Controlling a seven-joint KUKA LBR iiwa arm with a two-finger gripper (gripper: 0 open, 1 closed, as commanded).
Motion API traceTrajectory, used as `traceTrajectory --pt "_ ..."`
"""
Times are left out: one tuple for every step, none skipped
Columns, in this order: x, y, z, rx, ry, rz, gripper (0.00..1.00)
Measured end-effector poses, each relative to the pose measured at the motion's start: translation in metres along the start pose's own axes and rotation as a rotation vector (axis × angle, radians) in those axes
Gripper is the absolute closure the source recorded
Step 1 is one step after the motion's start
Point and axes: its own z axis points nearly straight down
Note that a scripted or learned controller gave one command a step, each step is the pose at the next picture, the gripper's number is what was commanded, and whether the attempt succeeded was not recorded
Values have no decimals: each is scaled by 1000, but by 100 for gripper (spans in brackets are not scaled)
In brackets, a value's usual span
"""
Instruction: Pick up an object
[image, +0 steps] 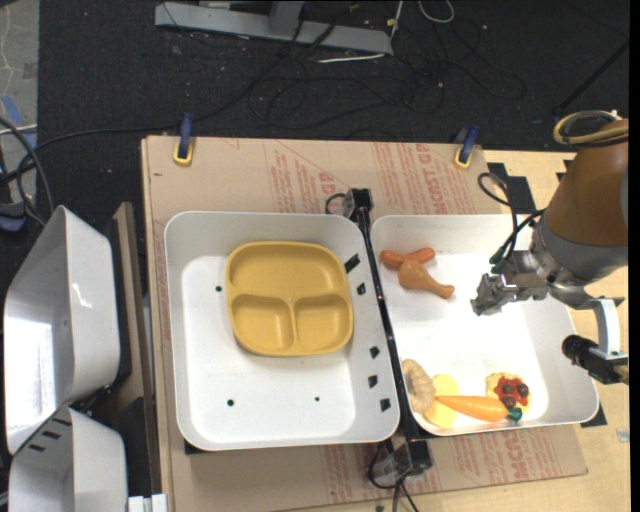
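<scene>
Drumstick (428, 281) lies just left of the tool (489, 298), apart from it, with a sausage (407, 257) touching its far end. I cannot tell the tool's state. It should descend centred on the drumstick alone.

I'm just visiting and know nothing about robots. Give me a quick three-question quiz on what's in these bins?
1. True or false: the yellow divided plate lies in the left bin.
2. Which item lies nearest the tool: A) carrot B) drumstick C) plate?
3. Fill in: the carrot lies along the right bin's ____ edge.

Key: 1 true; 2 B; 3 near (bottom of view).
</scene>
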Motion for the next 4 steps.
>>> traceTrajectory --pt "55 -1 -14 -1 0 -1 100" --pt "104 -8 -19 1 1 0 100" --pt "151 -5 -13 2 0 0 100" --pt "206 -6 -7 2 0 -1 100"
